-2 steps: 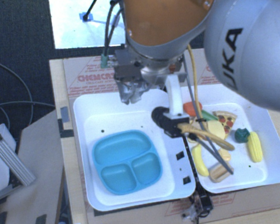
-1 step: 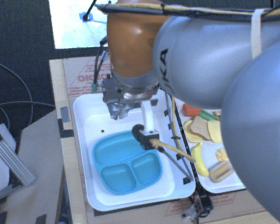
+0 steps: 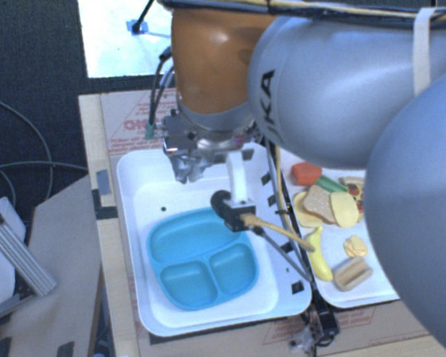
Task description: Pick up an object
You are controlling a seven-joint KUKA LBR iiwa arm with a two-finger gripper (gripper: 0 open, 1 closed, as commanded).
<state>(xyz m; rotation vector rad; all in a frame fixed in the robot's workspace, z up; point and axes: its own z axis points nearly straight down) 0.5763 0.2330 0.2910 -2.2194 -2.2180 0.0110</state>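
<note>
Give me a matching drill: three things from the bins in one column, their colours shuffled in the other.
Things:
1. divided tray
2. banana
3. bread slice

Colours:
a. yellow
b. light brown
c. blue

Pairs: 1-c, 2-a, 3-b.

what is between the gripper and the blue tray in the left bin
Nothing visible. The gripper is over the left bin, just beyond the far edge of the blue tray, with bare white bin floor between them.
</note>
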